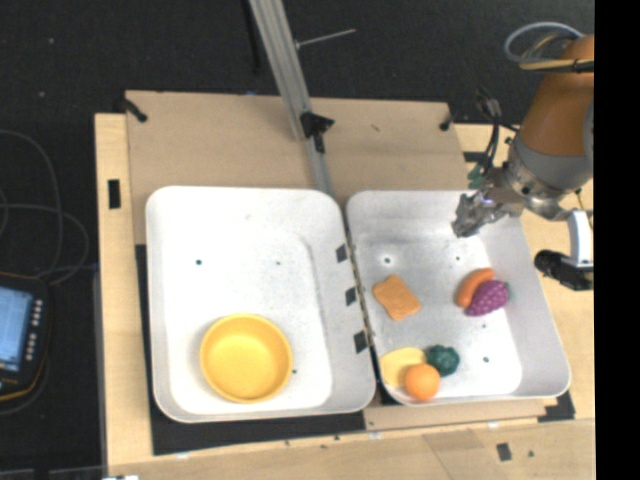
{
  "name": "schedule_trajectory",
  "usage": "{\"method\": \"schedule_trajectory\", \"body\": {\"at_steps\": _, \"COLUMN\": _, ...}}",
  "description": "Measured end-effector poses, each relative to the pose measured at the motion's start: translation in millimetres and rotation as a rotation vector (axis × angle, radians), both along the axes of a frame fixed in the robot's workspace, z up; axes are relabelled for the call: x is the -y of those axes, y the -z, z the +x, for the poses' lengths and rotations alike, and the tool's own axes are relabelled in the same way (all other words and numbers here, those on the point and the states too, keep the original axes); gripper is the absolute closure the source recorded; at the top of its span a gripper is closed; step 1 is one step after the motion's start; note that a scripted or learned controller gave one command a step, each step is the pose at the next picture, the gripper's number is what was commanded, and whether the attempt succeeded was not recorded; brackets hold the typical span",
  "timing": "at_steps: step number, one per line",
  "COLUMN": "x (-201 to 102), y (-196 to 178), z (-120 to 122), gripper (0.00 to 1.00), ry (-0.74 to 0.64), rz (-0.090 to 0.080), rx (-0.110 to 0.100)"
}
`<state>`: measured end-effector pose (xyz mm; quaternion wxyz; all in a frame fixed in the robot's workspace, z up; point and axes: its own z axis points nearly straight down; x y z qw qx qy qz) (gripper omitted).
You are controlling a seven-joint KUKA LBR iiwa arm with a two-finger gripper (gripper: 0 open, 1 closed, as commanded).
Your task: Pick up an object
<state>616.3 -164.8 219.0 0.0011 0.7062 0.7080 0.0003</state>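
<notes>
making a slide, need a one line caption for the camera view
The claw hovers over the right bin above a purple grape bunch and toast slice; a yellow bowl sits in the left bin.

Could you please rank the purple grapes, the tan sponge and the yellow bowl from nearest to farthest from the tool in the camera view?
From the tool:
1. Purple grapes, right bin, just below it.
2. Tan sponge, right bin, left part.
3. Yellow bowl, left bin, front.
</notes>
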Motion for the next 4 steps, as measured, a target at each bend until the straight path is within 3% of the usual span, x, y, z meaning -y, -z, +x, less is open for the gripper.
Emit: {"method": "schedule_trajectory", "body": {"at_steps": 4, "x": -226, "y": -26, "z": -47, "gripper": 1.00, "ry": -0.007, "rz": 0.003, "rx": -0.003}}
